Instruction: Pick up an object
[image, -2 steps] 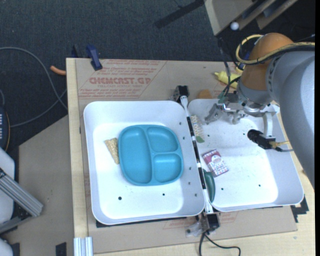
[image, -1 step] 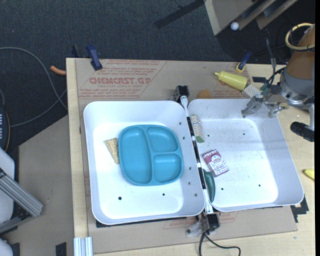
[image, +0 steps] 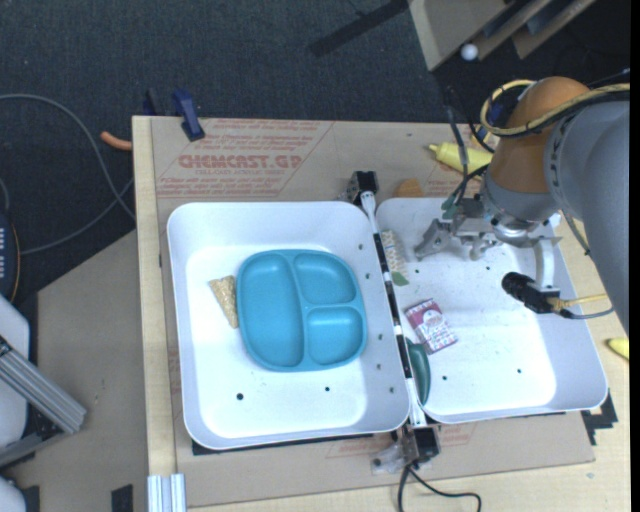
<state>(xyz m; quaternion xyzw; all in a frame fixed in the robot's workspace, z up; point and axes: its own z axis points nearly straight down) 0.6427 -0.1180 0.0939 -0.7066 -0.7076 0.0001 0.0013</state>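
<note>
My gripper (image: 452, 240) hangs over the back part of the right bin (image: 520, 395), with the grey arm coming in from the right. Its metal fingers (image: 428, 240) look spread, and nothing shows between them. A red and white packet (image: 432, 325) lies flat on the bin floor, in front of the gripper and a little to its left. A small patterned item (image: 392, 254) rests against the bin's left wall. A dark green object (image: 416, 372) sits low against the same wall near the front.
The left bin (image: 200, 400) holds a blue divided plate (image: 300, 308) and a tan piece (image: 224, 294) to its left. Outside the bins, a yellow object (image: 450, 155) and a small orange one (image: 408, 187) lie on the bench at the back.
</note>
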